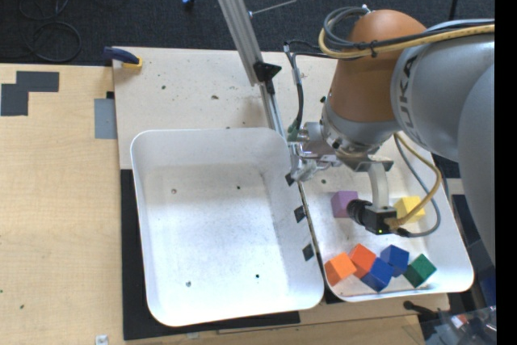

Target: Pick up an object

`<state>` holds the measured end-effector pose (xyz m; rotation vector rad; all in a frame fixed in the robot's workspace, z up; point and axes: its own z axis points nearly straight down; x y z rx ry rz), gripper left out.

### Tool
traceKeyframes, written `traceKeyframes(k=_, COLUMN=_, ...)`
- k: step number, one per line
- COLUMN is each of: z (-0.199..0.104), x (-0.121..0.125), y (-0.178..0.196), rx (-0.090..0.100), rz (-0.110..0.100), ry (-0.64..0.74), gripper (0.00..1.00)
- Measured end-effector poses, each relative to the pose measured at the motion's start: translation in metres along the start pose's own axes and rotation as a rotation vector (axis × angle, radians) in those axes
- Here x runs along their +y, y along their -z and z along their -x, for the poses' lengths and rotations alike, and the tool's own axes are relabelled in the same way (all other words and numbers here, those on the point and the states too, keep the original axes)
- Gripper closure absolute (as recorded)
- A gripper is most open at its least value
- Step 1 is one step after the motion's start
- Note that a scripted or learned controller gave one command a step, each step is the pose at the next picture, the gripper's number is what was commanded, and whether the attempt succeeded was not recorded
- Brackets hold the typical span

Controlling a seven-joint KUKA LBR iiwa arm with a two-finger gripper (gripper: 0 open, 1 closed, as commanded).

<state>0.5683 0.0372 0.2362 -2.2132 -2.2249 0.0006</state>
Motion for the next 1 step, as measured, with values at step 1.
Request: traceKeyframes(k=1, z=-0.0453, x=0.0133, y=-0.0142, rx=-0.001, rz=0.0, ry=-0.002, gripper=1.0)
